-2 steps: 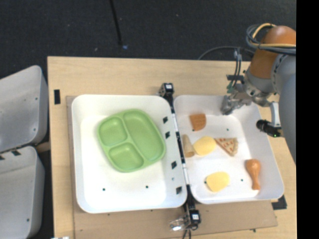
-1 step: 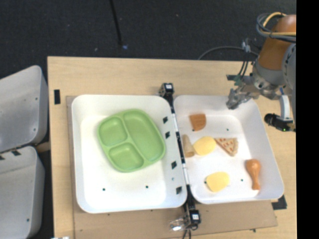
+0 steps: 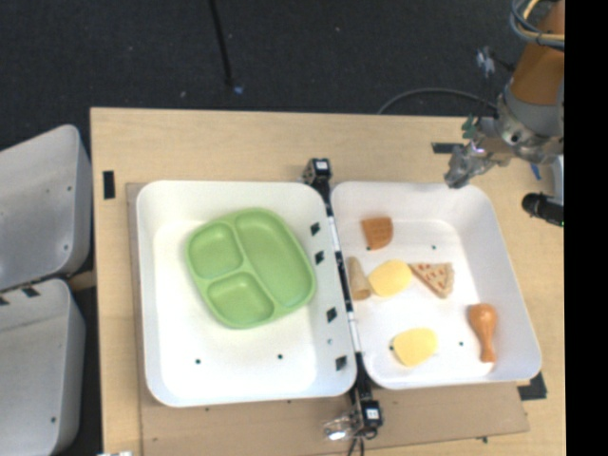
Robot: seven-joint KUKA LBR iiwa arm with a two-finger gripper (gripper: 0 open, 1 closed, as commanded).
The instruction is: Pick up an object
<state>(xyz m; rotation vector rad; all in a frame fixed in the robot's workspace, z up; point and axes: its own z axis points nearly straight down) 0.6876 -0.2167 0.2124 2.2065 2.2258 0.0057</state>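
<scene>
- White plastic forms two shallow bins side by side on a pale wooden bench (image 3: pixel 114 150); we take the right bin (image 3: pixel 513 283) as our landmark.
- Inside the right bin we see six food-shaped toys: a brown bread-like square (image 3: pixel 377 232) toward its far left, a tan wedge (image 3: pixel 358 279) against its left wall, a yellow lump (image 3: pixel 389 278) at its centre, a triangular pizza slice (image 3: pixel 433 277) just right of that, a second yellow lump (image 3: pixel 414 346) toward its near edge, and an orange drumstick (image 3: pixel 484 329) along its right side.
- Left of the right bin, the left bin (image 3: pixel 161 350) holds a green divided plate (image 3: pixel 250 268).
- Above the right bin's far right corner hangs the gripper (image 3: pixel 460 176), at the end of the grey arm with its orange band (image 3: pixel 540 74).
- We cannot tell whether the gripper is spread or closed, as it appears too small and blurred; we see nothing held in it.
- We judge the step to be the approach: nothing is lifted, and every toy rests on the bin floor, well apart from the tool.
- Next, we think, the arm must travel inward over the right bin, settle above one toy, and descend. The bread-like square lies closest, while the tan wedge touching the wall looks harder to grasp.
</scene>
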